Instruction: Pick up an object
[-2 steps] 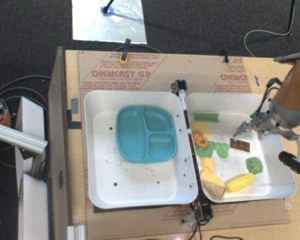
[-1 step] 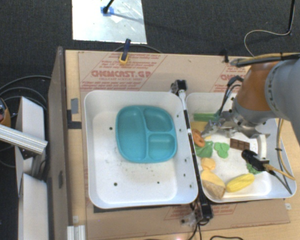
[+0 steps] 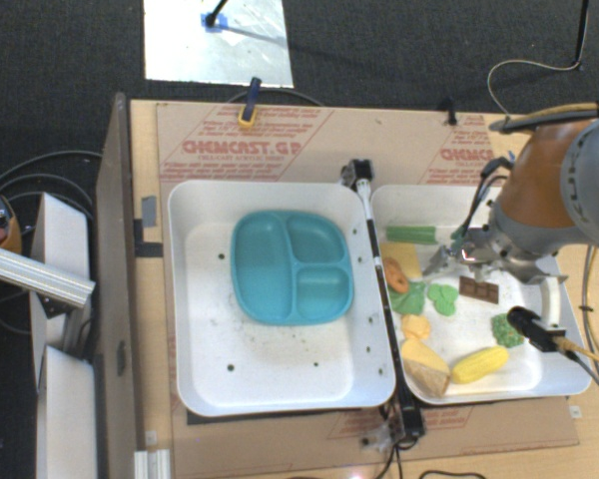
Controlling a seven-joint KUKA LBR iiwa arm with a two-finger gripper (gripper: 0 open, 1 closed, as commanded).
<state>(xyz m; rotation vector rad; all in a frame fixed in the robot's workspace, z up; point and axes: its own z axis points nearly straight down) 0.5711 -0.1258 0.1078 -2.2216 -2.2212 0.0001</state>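
**Crowded bin: risk of a miss or a double grab**

Camera view. The gripper is low over the right bin, with the arm in from the right. Apart or together: cannot tell, the wrist body hides the tip. Nothing seen held.

Nearest candidate is the brown block, flat on the bin floor just beside the gripper, toward the near edge. Green leaf pieces lie close on its left and broccoli is near on its right. Further left are a yellow slab and an orange ring, with a green stick toward the far wall. At the near edge, a cheese wedge and a banana sit side by side. The left bin carries a blue divided plate, well apart from the arm.

Risks, as I judge them:
- The brown block is thin and lies flat. A descent a shade off would close on air or skid it into the green pieces.
- The items are packed close, so the tool may nudge a neighbour or pinch two at once.
- The gripper may sit over bare floor between block and yellow slab, though the view is poor here. A straight drop there catches nothing.
- The wall between the bins stands close to the left-hand pieces and leaves little room for a grasp there
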